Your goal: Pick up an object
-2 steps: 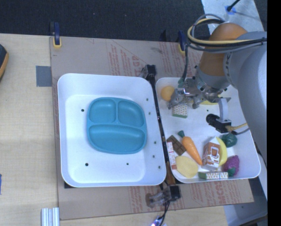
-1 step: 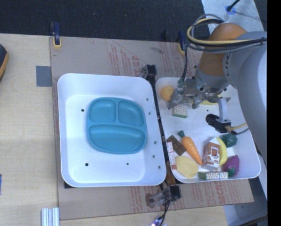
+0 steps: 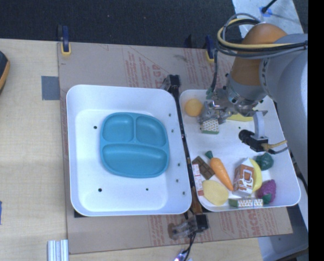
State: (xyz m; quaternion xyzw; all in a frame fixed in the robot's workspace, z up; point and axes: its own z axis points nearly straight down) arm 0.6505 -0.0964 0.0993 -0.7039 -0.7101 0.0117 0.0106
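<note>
Now my gripper (image 3: 212,115) hangs at the right bin's (image 3: 290,162) far left corner, beside the yellow ball (image 3: 192,107) (fingers unclear), over a small pale block (image 3: 209,125).

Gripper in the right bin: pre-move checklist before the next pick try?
1. Gripper over the right bin: ok.
2. Fingers open or shut: cannot tell.
3. Object held: cannot tell; a small pale block sits right under the gripper.
4. Yellow ball close by on its left, bump risk: not ok.
5. Carrot and the near-end pile apart from the gripper: ok.
6. Blue tray in the left bin, out of the way: ok.
</note>
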